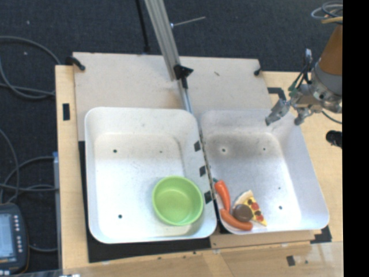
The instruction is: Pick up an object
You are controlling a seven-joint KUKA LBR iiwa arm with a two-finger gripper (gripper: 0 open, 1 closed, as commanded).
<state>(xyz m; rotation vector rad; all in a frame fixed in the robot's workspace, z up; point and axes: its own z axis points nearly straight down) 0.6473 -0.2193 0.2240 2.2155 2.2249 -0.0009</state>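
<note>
both white bins (144, 120) look like matt plastic w/ dark scuffs, green bowl (177, 200) is smooth plastic, slightly glossy. bench (66, 172) = pale wood, raw-looking. slanted rail (161, 25) is ribbed metal, floor (57, 16) rough dark carpet

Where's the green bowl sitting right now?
The green bowl sits in the left bin, near its front right corner, just across the divide from the carrot.

The arm (330, 56) is cut off at three o'clock. The tool (286, 113) is too small to read its fingers. A brown lump (243, 213) partly hides the pizza slice (253, 203).
</note>
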